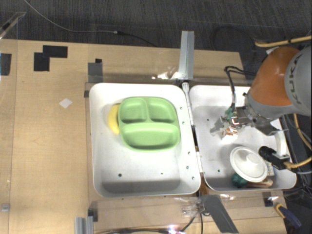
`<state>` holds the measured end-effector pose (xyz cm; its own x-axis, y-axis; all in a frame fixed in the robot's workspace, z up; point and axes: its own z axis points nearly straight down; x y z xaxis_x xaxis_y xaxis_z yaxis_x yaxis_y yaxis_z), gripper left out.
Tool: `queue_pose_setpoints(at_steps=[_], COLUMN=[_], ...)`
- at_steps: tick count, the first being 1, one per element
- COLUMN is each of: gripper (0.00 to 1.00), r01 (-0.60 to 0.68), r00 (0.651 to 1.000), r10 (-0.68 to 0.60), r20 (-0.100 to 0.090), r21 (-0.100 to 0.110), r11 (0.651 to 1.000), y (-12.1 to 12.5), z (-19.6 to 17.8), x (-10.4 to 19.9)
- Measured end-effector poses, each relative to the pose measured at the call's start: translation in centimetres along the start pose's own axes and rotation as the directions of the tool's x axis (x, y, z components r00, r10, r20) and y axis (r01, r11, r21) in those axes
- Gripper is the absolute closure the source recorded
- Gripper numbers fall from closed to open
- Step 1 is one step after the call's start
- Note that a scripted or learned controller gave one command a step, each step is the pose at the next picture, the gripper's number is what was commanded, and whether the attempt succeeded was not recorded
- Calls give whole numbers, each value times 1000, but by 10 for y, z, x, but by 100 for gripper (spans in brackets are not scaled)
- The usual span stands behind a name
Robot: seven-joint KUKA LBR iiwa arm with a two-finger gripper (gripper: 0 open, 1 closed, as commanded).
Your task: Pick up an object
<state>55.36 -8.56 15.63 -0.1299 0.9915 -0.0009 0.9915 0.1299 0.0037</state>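
My gripper [225,126] hangs over the middle of the right bin [209,172], reaching in from the right under the orange-banded wrist. It is above bare bin floor, apart from the objects. A white round bowl [248,163] lies upside down toward that bin's front right, just below the gripper. A small teal object [238,180] and a tan piece [263,183] sit against the bowl's front edge. In the left bin [105,174] a green divided plate [147,122] rests over a yellow object [113,119], which peeks out on its left.
A metal divider [191,130] separates the two bins. A grey upright post [186,55] stands behind them. The wooden bench [44,140] stretches to the left, with black markers at its back.
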Motion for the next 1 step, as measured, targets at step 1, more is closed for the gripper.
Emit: queue_pose_setpoints(at_steps=[1], gripper=[0], r01=[-13], r00=[1000], r10=[14], r20=[15], r21=[-42], r11=[999], y=[26], z=[39], x=[-26])
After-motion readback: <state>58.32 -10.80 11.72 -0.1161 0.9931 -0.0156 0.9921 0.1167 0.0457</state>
